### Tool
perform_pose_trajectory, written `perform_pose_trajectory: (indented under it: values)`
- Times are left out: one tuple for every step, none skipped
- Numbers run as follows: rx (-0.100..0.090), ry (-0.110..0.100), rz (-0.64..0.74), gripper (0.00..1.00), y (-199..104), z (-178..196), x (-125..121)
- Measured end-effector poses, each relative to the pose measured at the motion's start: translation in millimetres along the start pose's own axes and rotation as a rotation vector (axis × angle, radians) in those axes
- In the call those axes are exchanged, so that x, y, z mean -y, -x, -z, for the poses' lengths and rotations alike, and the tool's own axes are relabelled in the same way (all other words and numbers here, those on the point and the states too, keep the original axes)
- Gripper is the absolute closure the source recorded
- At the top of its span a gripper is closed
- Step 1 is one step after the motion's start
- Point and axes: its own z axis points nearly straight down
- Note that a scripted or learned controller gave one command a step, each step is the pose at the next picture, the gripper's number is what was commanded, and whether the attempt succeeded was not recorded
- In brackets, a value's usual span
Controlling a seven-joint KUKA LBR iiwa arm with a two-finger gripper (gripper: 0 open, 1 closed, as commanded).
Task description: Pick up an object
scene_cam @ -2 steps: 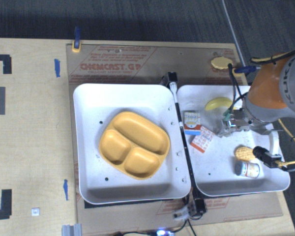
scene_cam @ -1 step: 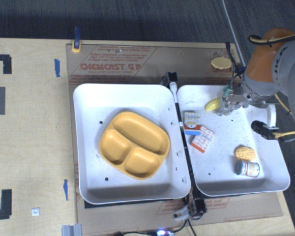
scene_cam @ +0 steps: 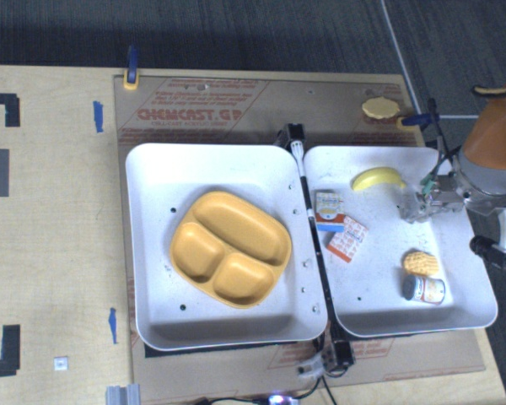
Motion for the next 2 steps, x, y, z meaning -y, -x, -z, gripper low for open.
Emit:
perform_pose_trajectory:
  values:
    - [-0.005,-0.013,0.000,1.00,-50.5,2.9,-62.4]
    - [-0.001,-0.001,0.001,1.00,1.5,-0.3,-37.8]
